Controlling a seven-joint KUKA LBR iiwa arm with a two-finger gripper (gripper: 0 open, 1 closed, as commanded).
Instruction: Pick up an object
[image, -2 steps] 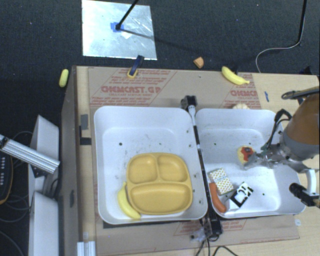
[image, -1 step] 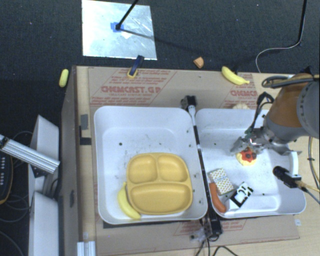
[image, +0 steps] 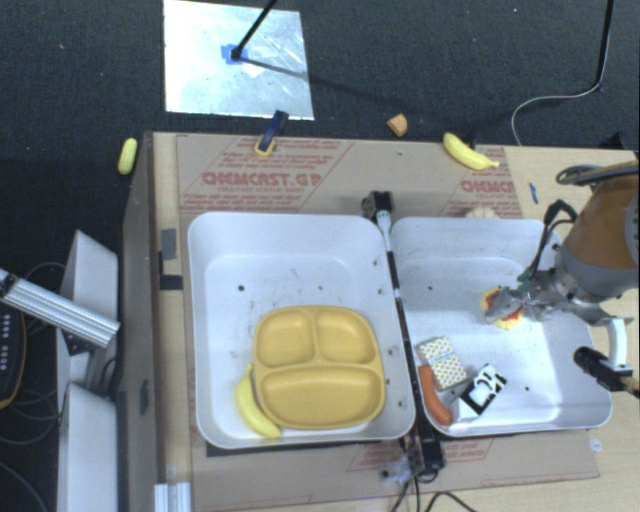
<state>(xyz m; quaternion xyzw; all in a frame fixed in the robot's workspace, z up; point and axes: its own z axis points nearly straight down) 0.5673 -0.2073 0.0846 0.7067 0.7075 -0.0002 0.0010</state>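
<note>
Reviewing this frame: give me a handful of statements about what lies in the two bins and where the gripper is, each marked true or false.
1. The yellow divided tray lies in the left bin. True.
2. A banana rests against the tray's left front edge. True.
3. The gripper is over the left bin. False: it is in the right bin, at a small yellow and red object.
4. The orange carrot-like item lies at the far edge of the right bin. False: it lies near the front left corner.
5. A second banana lies outside the bins on the board. True.
</note>
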